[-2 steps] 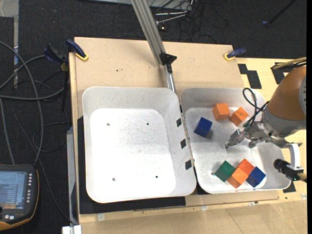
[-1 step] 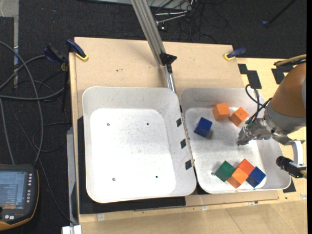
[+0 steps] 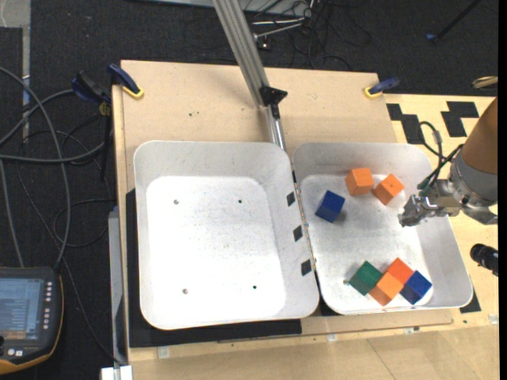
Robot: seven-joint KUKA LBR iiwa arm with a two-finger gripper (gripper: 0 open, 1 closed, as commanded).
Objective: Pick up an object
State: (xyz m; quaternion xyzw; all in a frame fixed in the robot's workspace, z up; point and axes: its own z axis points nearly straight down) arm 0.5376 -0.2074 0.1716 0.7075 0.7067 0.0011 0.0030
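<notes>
Jaws (image 3: 413, 212) over right bin (image 3: 444, 252), near its right wall; nothing visibly held, opening cannot tell (too small, blurred). Nearest target: orange cube (image 3: 389, 189), just beside second orange cube (image 3: 360, 181). Risk: descent clips neighbour or wall. Lower cluster (image 3: 390, 282) packed tight, poor finger clearance.

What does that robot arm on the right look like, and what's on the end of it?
The arm is a thick rounded tube, orange-brown where it enters, then grey nearer the wrist. Black cables loop beside it. At its tip sits a small claw of grey and dark metal parts.
</notes>
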